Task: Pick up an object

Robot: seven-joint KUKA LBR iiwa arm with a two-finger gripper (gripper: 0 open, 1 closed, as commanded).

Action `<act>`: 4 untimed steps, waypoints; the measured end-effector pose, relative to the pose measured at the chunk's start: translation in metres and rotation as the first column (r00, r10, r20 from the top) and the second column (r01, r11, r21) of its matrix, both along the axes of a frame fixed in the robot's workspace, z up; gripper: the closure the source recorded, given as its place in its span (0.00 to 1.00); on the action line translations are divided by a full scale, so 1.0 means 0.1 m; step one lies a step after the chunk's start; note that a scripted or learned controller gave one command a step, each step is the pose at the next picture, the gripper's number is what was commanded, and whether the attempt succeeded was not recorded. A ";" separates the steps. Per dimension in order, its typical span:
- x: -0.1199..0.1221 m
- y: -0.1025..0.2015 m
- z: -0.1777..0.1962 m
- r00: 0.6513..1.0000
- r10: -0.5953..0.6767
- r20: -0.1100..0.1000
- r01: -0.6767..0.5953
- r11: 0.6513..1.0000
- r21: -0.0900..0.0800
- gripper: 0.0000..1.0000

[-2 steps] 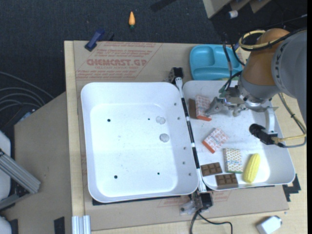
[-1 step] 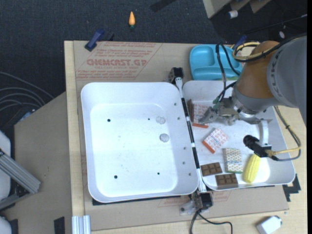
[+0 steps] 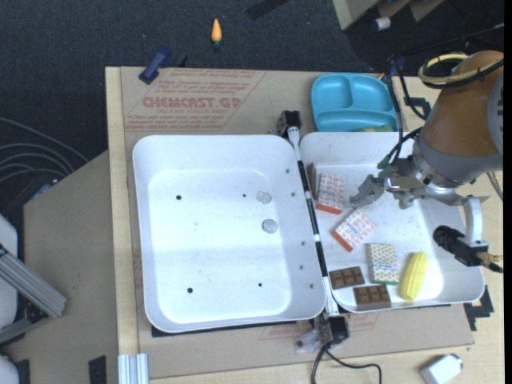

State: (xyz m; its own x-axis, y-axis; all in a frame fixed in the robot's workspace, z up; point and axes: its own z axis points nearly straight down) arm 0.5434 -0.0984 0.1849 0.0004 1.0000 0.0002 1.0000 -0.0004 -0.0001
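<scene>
while reaching from the right, arm (image 3: 462,126) hangs over right bin (image 3: 448,294) | jaws state: cannot tell

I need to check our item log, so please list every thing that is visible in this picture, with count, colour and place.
bins: 2, white, side by side on the bench
corn: 1, yellow, right bin, near front edge
brown blocks: 2, brown, right bin, front left corner
patterned packets: 3, white and orange with dots, right bin, left and middle
tray: 1, light blue, behind right bin
board: 1, tan with red print, under the bins
blue object: 1, blue, at the board's back left corner
orange object: 1, orange, on the dark floor behind the bench
arm: 1, grey with orange band, over right bin
hand: 1, dark grey, above the packets
</scene>
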 end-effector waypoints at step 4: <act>0.36 0.05 -0.91 1.000 0.000 0.002 0.000 1.000 0.000 0.00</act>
State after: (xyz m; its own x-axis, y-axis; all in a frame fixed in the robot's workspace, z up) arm 0.5789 -0.0933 0.0944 0.0001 1.0000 0.0001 1.0000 -0.0001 0.0017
